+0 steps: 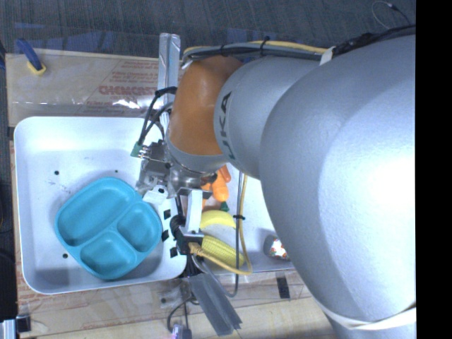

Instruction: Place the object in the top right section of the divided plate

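Left bin (42, 154): blue divided plate (95, 207) lies flat, near the bin's front right corner, all three wells bare. Target is the top right section (139, 226), the well nearest the wall between the bins. My end effector (157, 179) hangs over that wall, just beside the plate's upper right rim. My own wrist and arm cover it from this angle, so I cannot tell whether it is released or clenched, and I see nothing in its grasp. The object itself is not singled out; the candidates lie in the right bin (256, 254), close under my wrist: an orange piece (221, 182), a yellow banana-like piece (219, 219) and a corn cob (219, 251) just beside it, plus a small round thing (274, 246) off to the side. My judgement: the pick is not yet confirmed, so the plate step waits. To do it well, take one item cleanly away from its neighbours, since banana and corn are crowded together. Lift clear of the bin wall before crossing. Come down over the middle of the target well, not its ridge, and let go low so the piece does not roll into the next well.
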{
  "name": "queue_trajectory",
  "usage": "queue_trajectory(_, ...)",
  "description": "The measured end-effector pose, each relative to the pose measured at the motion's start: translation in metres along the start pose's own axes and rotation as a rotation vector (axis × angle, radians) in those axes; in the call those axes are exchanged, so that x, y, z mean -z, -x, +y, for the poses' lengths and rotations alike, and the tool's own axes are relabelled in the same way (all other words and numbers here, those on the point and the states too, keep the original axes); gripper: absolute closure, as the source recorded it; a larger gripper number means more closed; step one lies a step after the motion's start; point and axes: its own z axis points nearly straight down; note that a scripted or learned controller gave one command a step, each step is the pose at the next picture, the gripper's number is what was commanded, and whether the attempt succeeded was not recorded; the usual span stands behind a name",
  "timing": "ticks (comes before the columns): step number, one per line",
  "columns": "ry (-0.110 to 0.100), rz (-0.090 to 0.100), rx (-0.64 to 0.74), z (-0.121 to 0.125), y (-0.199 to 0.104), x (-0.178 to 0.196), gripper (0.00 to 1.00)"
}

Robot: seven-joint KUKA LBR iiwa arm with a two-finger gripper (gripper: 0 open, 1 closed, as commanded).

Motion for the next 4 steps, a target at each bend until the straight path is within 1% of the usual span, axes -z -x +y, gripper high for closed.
queue_trajectory(1,0.001,-0.002,-0.039,0.038,0.012,-0.014,1.0)
queue_trajectory(2,-0.002,-0.001,0.335,0.016,-0.038,-0.06,1.0)
queue_trajectory(3,0.026,0.012,0.14,0.045,-0.099,-0.1,1.0)
queue_trajectory(4,0.015,0.006,0.245,0.076,-0.034,-0.102,1.0)
